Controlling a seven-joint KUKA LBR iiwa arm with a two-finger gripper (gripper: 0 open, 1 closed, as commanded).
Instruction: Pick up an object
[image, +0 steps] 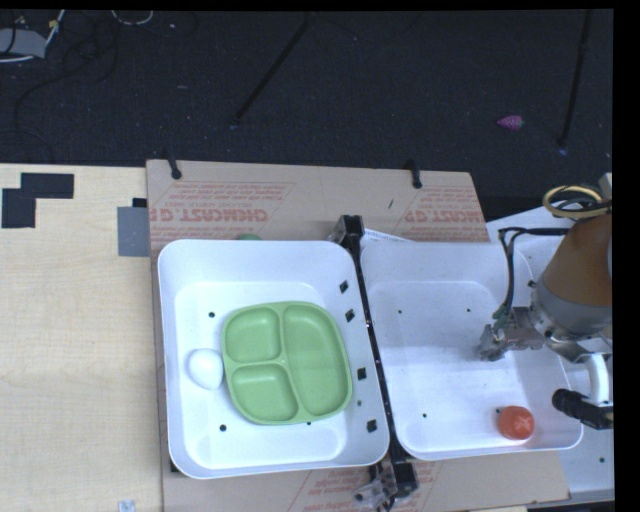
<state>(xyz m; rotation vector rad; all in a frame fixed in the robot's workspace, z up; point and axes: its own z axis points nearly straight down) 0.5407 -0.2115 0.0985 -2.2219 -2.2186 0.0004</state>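
The red ball (516, 422) lies in the right bin (440, 300), in its near right corner, close to the rim. My gripper (493, 343) hangs over the same bin, up-frame of the ball and slightly left, well apart from it. The ball is round, so no long axis governs approach. I judge the next move to be a traverse toward the near rim, then descent. Nothing is held; my finger state cannot be determined. The left bin (180, 300) holds a green divided plate (285, 362) with a white egg (205, 368) touching its left edge.

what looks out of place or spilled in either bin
Nothing stands out. The green divided plate lies flat in the left bin with a white egg-like ball beside it; a red object sits in the right bin. No spills or damage visible.
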